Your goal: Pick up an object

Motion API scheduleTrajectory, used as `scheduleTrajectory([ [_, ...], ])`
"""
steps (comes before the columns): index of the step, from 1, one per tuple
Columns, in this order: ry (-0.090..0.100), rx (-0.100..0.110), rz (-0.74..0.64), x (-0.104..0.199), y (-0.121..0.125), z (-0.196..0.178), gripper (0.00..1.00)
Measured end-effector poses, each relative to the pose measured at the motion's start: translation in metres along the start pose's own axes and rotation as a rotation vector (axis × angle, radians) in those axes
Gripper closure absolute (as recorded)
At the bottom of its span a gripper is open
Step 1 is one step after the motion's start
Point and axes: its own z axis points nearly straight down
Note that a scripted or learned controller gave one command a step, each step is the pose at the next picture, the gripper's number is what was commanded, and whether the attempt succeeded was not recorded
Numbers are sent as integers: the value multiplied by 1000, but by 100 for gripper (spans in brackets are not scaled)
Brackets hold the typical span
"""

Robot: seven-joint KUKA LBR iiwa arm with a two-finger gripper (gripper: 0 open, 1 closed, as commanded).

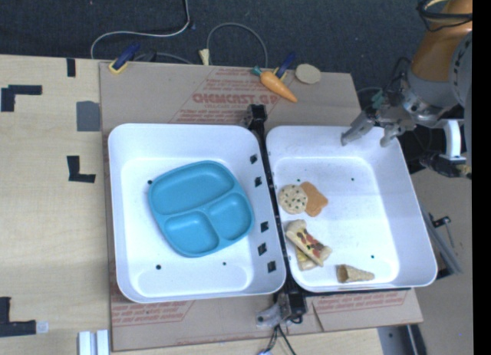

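Note:
The right bin [383, 169] holds several toy foods: a round speckled cookie [292, 198], an orange-brown biscuit [314, 198] touching it, a sandwich-like piece [308, 244] near the bin's left wall, and a small tan wedge [354, 273] at the front. My gripper [369, 132] hangs over the right bin's far rim, well away from all of them. Its two fingers are spread apart with nothing between them.
The left bin [130, 154] holds a blue divided plate [200, 207]. Behind the bins, a toy carrot [277, 86] and a tan disc [308, 74] lie on the cardboard. Cables run across the back. The grey arm [439, 54] comes in at the upper right.

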Motion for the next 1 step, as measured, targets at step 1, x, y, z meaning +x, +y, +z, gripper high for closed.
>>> scheduleTrajectory([
  [1,-2,-1,-3,61,-30,105,0],
])
